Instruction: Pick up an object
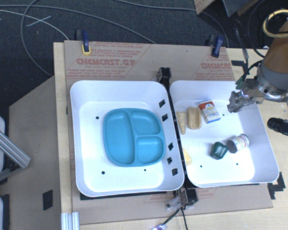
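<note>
In the camera view the right bin [259, 166] holds a small red and white box [209, 111], a tan bread-like piece [194, 118], a pale yellow piece [182, 122] by the divider, a dark green object [219, 150] and a small white jar [239, 142] lying beside it. My gripper [236, 101] hangs over the bin's upper right part, to the right of the red and white box and apart from it. Nothing shows between its fingers.
The left bin [86, 176] carries a blue divided plate [133, 136]. A black clip strip [167, 123] runs between the bins. Blue clamps [86, 42] hold the cardboard base at the back. Cables lie on the dark floor behind.
</note>
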`<state>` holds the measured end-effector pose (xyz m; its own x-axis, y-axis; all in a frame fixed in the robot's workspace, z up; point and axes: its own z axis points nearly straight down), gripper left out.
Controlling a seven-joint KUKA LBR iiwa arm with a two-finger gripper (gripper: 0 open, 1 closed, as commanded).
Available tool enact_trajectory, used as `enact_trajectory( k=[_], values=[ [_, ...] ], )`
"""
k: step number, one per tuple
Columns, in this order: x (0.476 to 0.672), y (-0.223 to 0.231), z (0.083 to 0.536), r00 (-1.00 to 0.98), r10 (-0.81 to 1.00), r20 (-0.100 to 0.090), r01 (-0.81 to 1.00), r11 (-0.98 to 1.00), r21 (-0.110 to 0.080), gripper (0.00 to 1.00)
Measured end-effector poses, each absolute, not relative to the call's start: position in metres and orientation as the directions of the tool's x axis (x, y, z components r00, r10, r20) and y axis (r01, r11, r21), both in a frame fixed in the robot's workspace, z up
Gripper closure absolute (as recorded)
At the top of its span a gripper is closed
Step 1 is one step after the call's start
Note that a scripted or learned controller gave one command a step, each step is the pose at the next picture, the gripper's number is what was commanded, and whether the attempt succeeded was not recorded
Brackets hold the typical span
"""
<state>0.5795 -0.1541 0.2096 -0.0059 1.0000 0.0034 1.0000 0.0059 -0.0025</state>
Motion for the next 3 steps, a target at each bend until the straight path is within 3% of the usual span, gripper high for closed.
enact_trajectory(
  k=[1,3],
  values=[
    [0.562,-0.097,0.216,-0.005,1.000,0.003,1.000,0.005,-0.003,1.00],
    [0.545,0.018,0.225,-0.006,1.000,0.003,1.000,0.006,-0.003,1.00]
  ],
)
